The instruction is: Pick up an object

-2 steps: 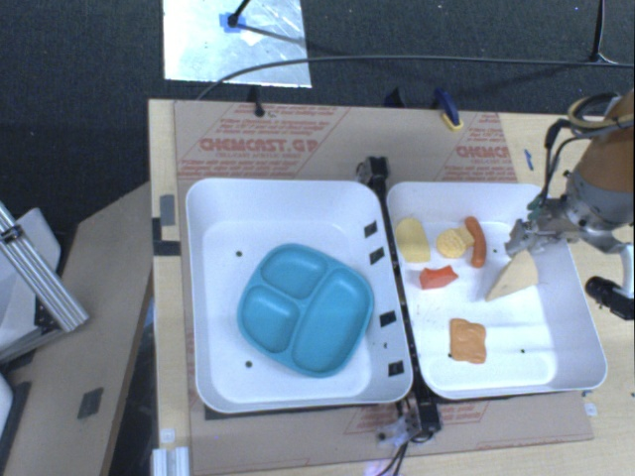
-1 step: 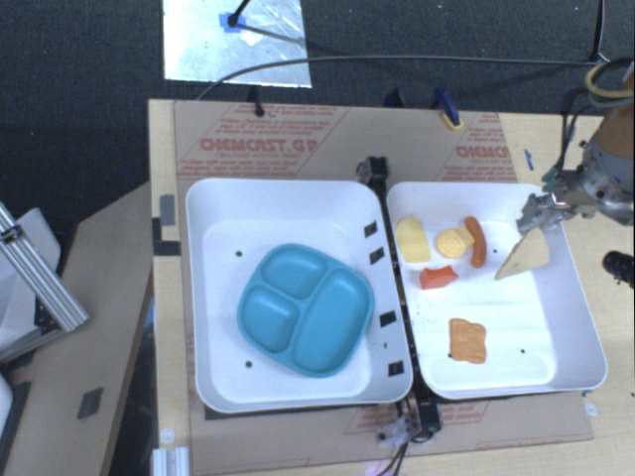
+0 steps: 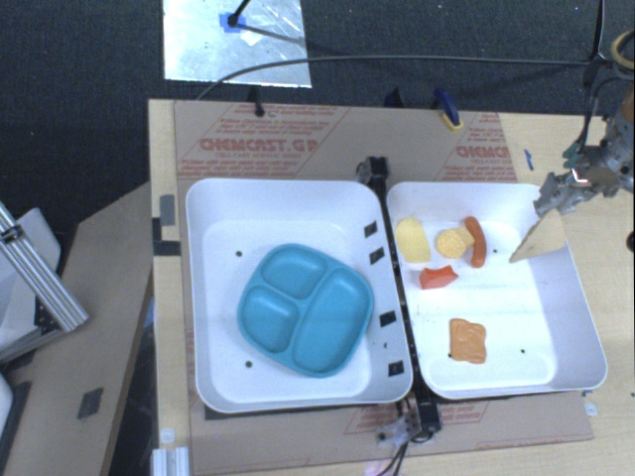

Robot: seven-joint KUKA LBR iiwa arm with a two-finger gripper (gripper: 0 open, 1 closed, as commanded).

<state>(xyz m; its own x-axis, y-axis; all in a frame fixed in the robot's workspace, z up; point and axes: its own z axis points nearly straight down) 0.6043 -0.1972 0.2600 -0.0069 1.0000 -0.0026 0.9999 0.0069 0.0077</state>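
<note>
Gripper (image 3: pixel 568 188) at 3 o'clock, fingers clamped on a tan wedge (image 3: pixel 537 240), lifted above right bin (image 3: pixel 575 315); pick looks nearly done.

Gripper (image 3: pixel 558 194) low at right edge

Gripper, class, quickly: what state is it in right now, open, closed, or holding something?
Gripper: at the right bin's far right rim; open or closed cannot be told, and nothing is seen between its fingers.
</note>
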